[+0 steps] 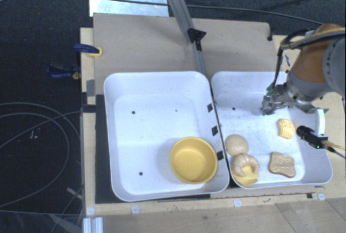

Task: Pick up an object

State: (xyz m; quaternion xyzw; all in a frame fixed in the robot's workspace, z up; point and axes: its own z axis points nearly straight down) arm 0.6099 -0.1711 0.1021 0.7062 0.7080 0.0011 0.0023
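Well inside the right bin (238, 86), the claw (268, 105) hangs low over bare white floor toward the bin's far side, touching none of the objects. Whether it is open or closed I cannot tell; its tip is small and blurred against the wrist.

The yellow corn piece (286, 128) lies nearest, just beside the claw on the front-right and apart from it. The bread slice (282, 164) lies flat closer to the front wall. In the front-left corner the croissant (245, 162) sits on a yellow wedge (251, 178), which it mostly hides. The round bun (236, 145) touches the croissant and lies close to the wall shared with the left bin (124, 91). In that bin a yellow bowl (193, 159) stands upright near the front-right corner.

A grey pole (178, 2) slants down from the top edge and ends at the far end of the seam between the bins. Black clips (214, 130) sit along that seam. The arm (319, 61) is cut off at the right edge.

Two blue clamps (86, 49) grip the left edge of the brown worktop (162, 42), and cables (38, 134) loop on the dark floor beyond.

The far-left part of the right bin is bare, as is most of the left bin.
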